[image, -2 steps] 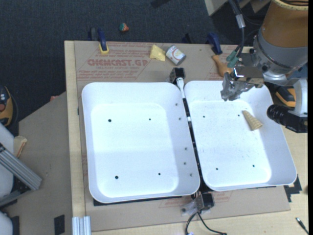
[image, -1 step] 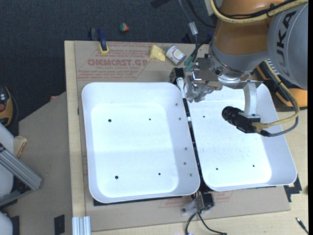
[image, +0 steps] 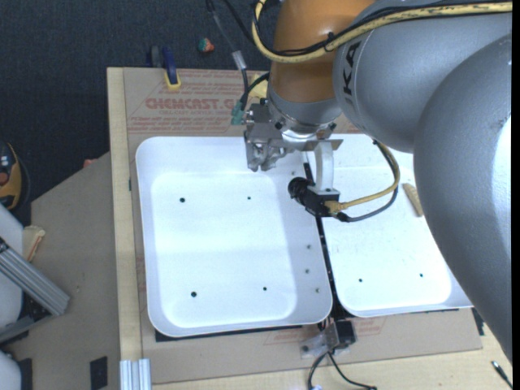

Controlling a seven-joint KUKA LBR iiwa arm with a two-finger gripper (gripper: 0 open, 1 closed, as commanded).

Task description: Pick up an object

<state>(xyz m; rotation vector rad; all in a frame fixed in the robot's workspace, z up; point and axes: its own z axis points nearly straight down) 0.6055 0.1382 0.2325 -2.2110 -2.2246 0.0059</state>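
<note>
Object for picking: one candidate only, a small tan piece (image: 412,200) lying in the right bin (image: 382,258), close against the edge of the arm (image: 439,96). What it is made of is too small to tell.

1. Blue clamp (image: 171,70), at the far edge of the cardboard sheet (image: 179,108) that lies under both bins on the bench.
2. Left bin (image: 219,246), with a white floor marked by a few black dots.
3. Gripper (image: 260,159), hanging over the far rim of the left bin near its right corner. Whether it is spread or pressed together I cannot tell from where I stand, and nothing shows in its grip.
4. Black plug (image: 311,195) with a yellow cable, dangling just beside the gripper over the seam between the bins.
5. Right bin, much of it hidden beneath the arm.

Step in hand, as I judge it: the approach, with no grasp made yet. The gripper sits well apart from the tan piece, so the next move calls for travel to the right across the seam and then a descent.

In the way: the dangling plug and cable (they could drag across the bin), and the arm's own bulk, which covers the target's surroundings.
</note>
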